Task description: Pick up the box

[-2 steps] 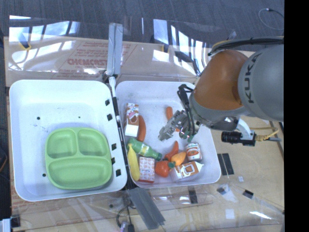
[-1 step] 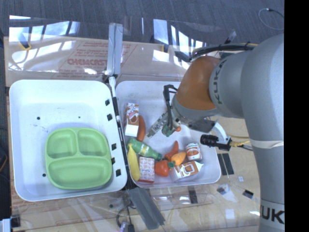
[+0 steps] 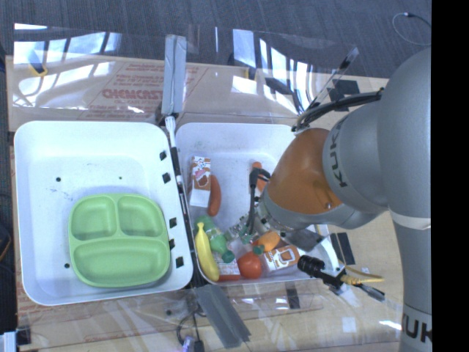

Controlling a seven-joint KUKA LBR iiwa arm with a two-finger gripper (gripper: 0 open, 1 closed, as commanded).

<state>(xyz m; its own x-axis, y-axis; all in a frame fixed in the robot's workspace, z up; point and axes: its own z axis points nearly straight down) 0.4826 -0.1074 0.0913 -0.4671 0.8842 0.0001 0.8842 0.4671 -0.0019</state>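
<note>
Arm (image 3: 344,174): grey with orange band, letters "KU" legible on the casing; reaches over the right bin (image 3: 234,134).
Table (image 3: 124,86): red print at 11 o'clock, partly reading "CHEMCAST".
Left bin (image 3: 44,160): holds a green divided plate (image 3: 119,240).
Box (image 3: 200,182): right bin, 9 o'clock side, beside a sausage (image 3: 214,195); label unreadable.
Pincer (image 3: 253,222): low among the items at the bin's 6 o'clock; grip state cannot be told.
</note>
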